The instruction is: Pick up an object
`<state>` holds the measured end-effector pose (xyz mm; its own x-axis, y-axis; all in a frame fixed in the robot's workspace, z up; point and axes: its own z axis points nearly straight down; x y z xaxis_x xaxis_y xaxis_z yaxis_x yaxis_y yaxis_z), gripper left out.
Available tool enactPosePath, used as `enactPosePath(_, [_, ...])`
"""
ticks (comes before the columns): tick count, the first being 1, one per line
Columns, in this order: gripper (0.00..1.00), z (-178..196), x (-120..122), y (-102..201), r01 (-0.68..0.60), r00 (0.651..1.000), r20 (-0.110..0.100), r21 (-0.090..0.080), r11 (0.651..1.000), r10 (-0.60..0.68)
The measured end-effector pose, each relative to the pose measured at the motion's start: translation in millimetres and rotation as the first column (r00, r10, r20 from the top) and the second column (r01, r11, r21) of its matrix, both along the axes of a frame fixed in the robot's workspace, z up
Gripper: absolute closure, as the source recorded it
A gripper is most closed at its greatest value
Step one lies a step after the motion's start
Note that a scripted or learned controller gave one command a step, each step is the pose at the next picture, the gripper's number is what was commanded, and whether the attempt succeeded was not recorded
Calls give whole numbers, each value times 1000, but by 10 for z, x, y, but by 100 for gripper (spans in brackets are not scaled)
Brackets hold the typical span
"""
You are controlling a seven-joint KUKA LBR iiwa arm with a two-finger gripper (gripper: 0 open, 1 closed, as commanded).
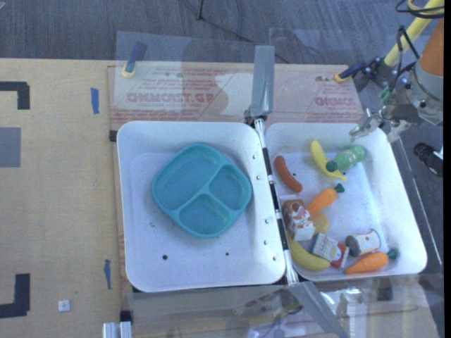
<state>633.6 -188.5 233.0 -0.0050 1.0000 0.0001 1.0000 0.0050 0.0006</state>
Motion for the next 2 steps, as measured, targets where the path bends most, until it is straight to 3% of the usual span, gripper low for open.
enactPosePath(1, [0,-1273,261,-22,-214,977,4,-3,977,214])
enactPosePath(2, [0,-1452,-207,173,-420,908,6,-4,908,420])
